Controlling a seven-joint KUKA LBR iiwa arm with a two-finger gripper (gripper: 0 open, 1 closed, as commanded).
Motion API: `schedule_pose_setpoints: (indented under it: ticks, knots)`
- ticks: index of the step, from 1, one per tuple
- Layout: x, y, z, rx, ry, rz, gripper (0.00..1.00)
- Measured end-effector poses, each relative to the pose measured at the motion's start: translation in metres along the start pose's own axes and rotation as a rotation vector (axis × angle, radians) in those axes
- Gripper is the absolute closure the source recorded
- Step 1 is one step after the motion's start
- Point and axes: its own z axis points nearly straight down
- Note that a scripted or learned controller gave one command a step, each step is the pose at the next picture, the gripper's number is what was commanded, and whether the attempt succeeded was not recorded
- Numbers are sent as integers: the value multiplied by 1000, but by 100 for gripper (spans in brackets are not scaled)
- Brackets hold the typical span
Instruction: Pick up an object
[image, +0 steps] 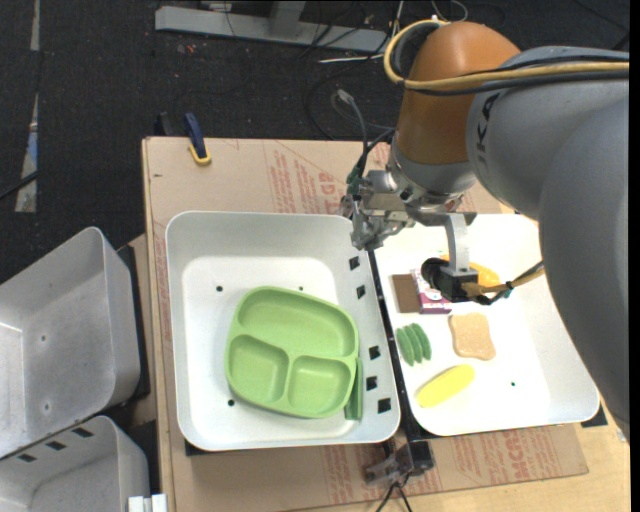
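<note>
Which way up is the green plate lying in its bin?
Right side up: the green plate shows three hollow compartments facing the camera, and it lies flat on the bin floor.

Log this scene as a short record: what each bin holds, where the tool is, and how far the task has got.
left bin: one green three-compartment plate, lying flat
right bin: brown block, green pod-shaped piece, tan bread slice, yellow oblong piece, these four apart from one another
tool: over the far end of the rims where the two bins meet
held: no object seen at the tool
task status: nothing picked up yet
</note>
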Motion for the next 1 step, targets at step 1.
schedule_pose_setpoints:
  ticks: [1]
  knots:
    - [45, 14, 7, -1, 0, 0, 100]
